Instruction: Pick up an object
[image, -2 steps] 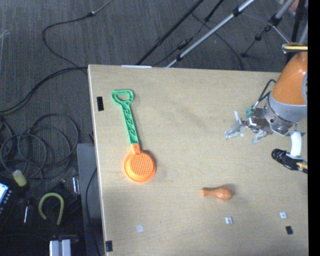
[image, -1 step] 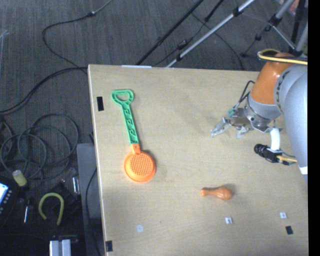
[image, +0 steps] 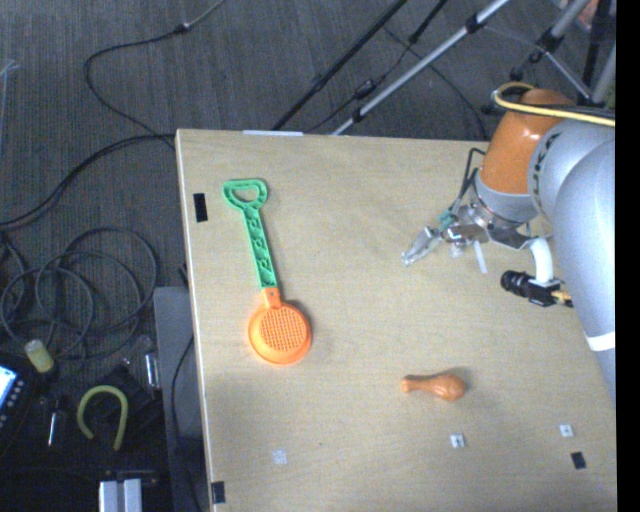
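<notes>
From my seat I count two loose things on the tan bench top (image: 400, 320). One is a toy strainer (image: 266, 277) with a green handle and a round orange mesh head; it lies flat towards the left side, the handle's loop end pointing to the far edge and the orange head nearer me. The other is a small orange pear-shaped piece (image: 436, 385), lying on its side lower down and right of centre, its thin neck pointing left. The two are well apart. One arm (image: 560, 200) comes in from the right, grey with its orange band showing at the top right. Its gripper (image: 425, 245) sits above the bench right of centre, pointing left, its two pale fingers spread and nothing between them. It is well apart from the strainer and also clear of the orange piece, which lies nearer me than the gripper. One black cable end (image: 530, 286) hangs off the arm just below the wrist.
</notes>
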